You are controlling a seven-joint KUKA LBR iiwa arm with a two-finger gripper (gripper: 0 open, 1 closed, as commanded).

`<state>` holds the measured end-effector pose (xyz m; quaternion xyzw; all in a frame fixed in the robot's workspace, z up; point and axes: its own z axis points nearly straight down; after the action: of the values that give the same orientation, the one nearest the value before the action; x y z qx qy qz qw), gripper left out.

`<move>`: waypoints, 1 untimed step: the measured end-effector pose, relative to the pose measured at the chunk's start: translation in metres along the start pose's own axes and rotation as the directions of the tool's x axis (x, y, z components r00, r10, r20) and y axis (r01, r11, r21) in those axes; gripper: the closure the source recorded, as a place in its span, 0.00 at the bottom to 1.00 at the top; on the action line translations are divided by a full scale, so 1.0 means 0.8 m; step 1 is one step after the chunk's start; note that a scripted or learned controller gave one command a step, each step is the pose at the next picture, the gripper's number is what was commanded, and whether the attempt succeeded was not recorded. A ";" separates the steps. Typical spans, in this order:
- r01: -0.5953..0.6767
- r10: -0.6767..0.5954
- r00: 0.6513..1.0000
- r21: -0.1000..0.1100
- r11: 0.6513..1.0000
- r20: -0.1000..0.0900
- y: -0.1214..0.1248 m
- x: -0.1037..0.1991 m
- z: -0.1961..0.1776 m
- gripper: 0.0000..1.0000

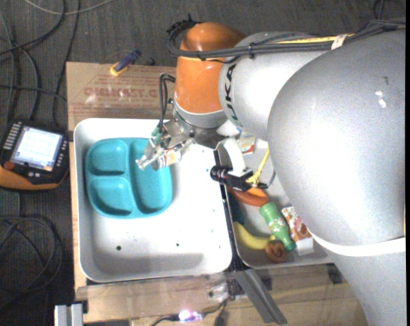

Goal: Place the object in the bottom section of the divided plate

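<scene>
A teal divided plate (123, 182) lies in the left part of the left white bin (157, 250). It has two small sections on its left and one long section on its right. My gripper (161, 156) hangs over the upper end of the long right section, at the plate's top right rim. A small multi-coloured object (169, 157) with orange and white on it shows between the fingertips, and the gripper is shut on it. The orange band and the grey arm hide the bin's far right corner.
The right bin (240, 257) holds a banana (249, 237), a green bottle (277, 227), an orange item (253, 196), a brown piece (275, 251) and a red and white packet (297, 227). A handheld screen unit (31, 156) lies left of the bench.
</scene>
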<state>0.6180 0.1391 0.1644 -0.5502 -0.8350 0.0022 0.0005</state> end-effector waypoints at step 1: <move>0.000 0.000 1.000 0.000 1.000 0.000 0.000 0.000 0.000 0.00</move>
<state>0.6180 0.1392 0.1645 -0.5502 -0.8350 0.0020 0.0006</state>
